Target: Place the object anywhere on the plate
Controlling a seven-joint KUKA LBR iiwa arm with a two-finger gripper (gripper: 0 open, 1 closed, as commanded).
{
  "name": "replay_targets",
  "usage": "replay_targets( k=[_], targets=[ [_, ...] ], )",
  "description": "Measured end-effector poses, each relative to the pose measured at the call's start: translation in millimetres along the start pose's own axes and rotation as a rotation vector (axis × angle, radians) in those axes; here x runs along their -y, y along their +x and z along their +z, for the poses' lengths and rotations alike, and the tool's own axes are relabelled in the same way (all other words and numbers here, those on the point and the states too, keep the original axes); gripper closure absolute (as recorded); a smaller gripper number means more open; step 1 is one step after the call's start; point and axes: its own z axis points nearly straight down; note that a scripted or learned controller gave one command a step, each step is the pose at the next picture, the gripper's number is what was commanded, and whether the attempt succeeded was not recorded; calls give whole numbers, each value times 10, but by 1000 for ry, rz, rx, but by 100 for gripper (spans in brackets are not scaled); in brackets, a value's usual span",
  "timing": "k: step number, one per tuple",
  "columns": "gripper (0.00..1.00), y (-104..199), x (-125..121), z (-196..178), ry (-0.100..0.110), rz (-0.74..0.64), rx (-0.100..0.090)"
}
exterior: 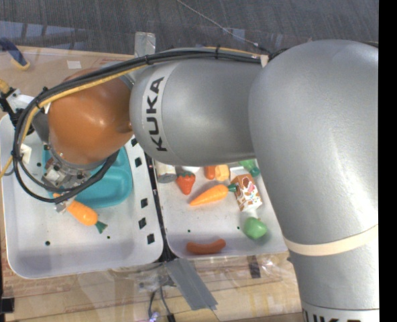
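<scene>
1. The big grey KUKA arm (252,106) takes up most of the shot, reaching across from the right over both white bins, with its orange wrist band (88,123) sitting over the left bin (24,247).

2. The teal plate (118,183) is in that left bin, mostly tucked under the wrist, so just its lower right part pokes out. That's the target, and the wrist is basically right on top of it.

3. The right bin (265,247) has the leftover toys: a carrot (210,194), a small bottle with a printed label (247,193), a green thing (255,229), a red sausage-looking piece (205,247) and a little red-and-green veggie (186,182).

4. The likely task object is the small orange carrot (83,213) in the left bin, lying on the bin floor just beside the plate's lower left edge, not on it. So the job looks not done yet.

5. The gripper (59,176) is down just above that carrot, half hidden by the wrist and cables. You can't tell if the claw is spread or pinched, or if it's touching anything.

6. To do it well: get a real grip across the carrot's middle, lift clear of the plate rim, shift a bit right, and let go over the plate's centre so it doesn't roll off.
</scene>
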Motion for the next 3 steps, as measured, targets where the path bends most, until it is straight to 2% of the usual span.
replay_targets(
  k=[1,2,3],
  targets=[
    [100,-37,-46,22,24,194,-20],
    [100,-500,-453,-3,42,198,-19],
    [100,-309,-213,-196,-9,-59,11]
  ],
)
